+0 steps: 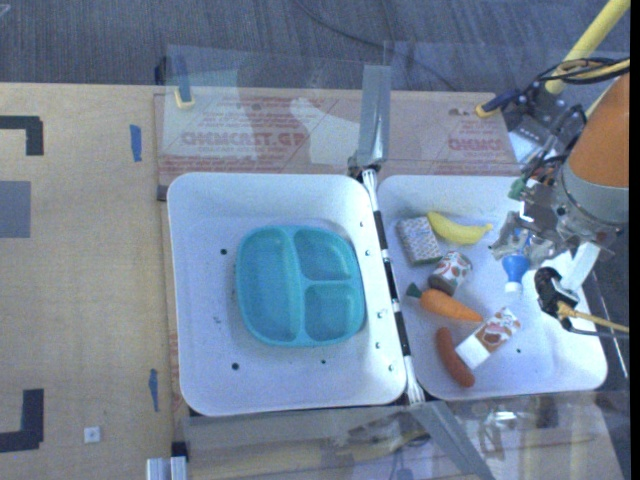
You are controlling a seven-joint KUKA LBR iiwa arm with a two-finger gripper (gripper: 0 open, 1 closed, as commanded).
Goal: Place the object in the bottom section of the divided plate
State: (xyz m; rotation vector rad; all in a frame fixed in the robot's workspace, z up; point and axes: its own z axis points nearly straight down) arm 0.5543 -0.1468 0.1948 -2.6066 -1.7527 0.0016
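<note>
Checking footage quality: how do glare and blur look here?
Camera view: clear panels behind the bins reflect light, hazing the cardboard print; the plate and the banana read sharp, with soft shadows; the hand looks smeared and cluttered.

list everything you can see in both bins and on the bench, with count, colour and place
divided plastic plate: 1, teal, centre of left bin
shallow bins: 2, white, side by side on bench
toy banana: 1, yellow, top of right bin
toy carrot: 1, orange, middle of right bin
toy sausage: 1, red-brown, bottom of right bin
small carton: 1, white and red, beside sausage
patterned block: 1, grey, left of banana
small printed packet: 1, white and red, above carrot
robot arm: 1, grey with orange band, over right bin's right side
gripper: 1, above right bin
</note>
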